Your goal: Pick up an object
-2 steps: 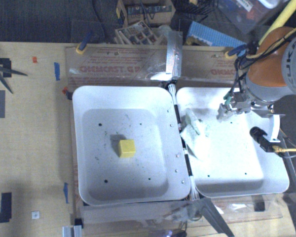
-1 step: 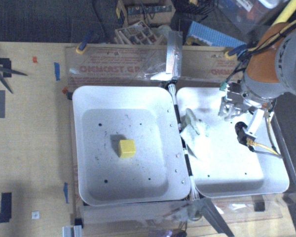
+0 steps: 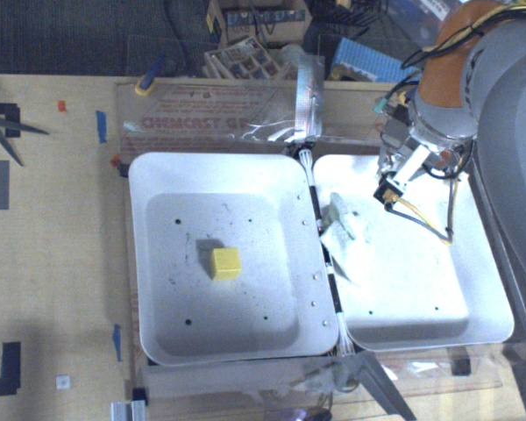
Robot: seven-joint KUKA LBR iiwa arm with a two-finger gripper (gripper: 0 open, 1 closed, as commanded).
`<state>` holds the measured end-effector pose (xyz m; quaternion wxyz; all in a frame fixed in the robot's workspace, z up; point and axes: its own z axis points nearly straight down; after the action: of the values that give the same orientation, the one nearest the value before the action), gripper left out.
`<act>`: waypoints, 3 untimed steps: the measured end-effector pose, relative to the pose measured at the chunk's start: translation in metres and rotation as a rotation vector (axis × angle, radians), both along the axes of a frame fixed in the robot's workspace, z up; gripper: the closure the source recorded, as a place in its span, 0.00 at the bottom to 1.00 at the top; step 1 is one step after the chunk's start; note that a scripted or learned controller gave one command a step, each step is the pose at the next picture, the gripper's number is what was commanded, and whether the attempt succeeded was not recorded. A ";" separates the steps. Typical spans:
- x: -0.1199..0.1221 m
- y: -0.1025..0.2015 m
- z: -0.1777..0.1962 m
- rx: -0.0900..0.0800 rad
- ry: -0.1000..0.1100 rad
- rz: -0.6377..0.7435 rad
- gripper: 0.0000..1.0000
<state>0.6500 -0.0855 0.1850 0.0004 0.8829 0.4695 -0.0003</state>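
Note:
A small yellow cube (image 3: pixel 226 263) lies near the middle of the left bin (image 3: pixel 158 182). A pale, crumpled whitish thing (image 3: pixel 343 227) rests against the left wall of the right bin (image 3: pixel 473 314). My gripper (image 3: pixel 391 163) hangs over the far part of the right bin, up and to the right of the pale thing and well apart from the cube. Nothing shows in its grasp.
A divider rim (image 3: pixel 318 235) separates the two bins. Behind them lie a clear plastic sheet (image 3: pixel 210 117) and a cluttered area with boxes. The grey arm (image 3: pixel 500 86) fills the upper right corner. Blue tape marks (image 3: pixel 101 126) dot the bench at left.

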 end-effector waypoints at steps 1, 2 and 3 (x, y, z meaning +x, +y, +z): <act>0.017 0.016 0.011 0.000 0.001 -0.440 1.00; 0.001 0.017 0.016 0.003 0.003 -0.756 1.00; -0.027 -0.008 -0.060 0.001 0.005 -0.773 1.00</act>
<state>0.6230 -0.0935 0.1254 -0.0013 0.9948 0.1022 -0.0024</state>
